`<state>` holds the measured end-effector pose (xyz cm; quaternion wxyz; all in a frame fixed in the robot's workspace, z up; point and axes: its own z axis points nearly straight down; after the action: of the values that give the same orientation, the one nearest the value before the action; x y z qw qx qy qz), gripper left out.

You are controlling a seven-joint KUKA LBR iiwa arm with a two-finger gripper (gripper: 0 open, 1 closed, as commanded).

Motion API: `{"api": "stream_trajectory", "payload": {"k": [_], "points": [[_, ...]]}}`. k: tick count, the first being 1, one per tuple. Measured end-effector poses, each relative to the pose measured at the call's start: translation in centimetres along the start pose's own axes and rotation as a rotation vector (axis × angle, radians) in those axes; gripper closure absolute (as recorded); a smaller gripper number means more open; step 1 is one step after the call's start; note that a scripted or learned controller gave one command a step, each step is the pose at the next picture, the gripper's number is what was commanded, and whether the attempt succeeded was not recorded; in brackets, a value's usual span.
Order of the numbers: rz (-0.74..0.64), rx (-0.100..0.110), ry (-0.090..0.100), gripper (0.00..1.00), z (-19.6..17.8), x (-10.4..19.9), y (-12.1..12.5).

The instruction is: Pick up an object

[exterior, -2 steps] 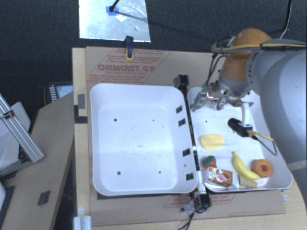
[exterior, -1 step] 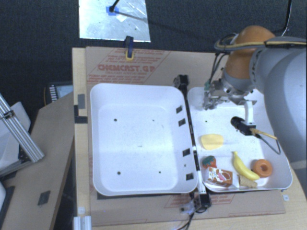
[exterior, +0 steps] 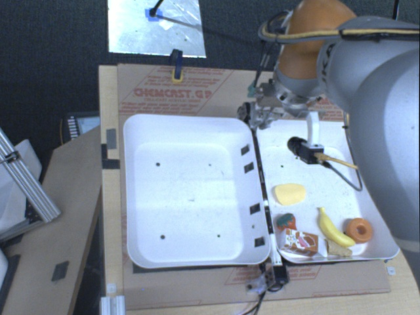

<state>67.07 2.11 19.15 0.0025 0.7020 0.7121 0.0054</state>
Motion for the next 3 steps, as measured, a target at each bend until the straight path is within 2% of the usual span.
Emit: {"api": "stream_trajectory", "payload": {"k": [1,2,3], "points": [[0.004,0.01,-0.001,1.0,0.7,6.2,-1.4],[0.005,0.015,-0.003,1.0,10.6,11.3,-0.4],[0.007,0.009,-0.002,1.0,8.5,15.3,-0.1]]}}
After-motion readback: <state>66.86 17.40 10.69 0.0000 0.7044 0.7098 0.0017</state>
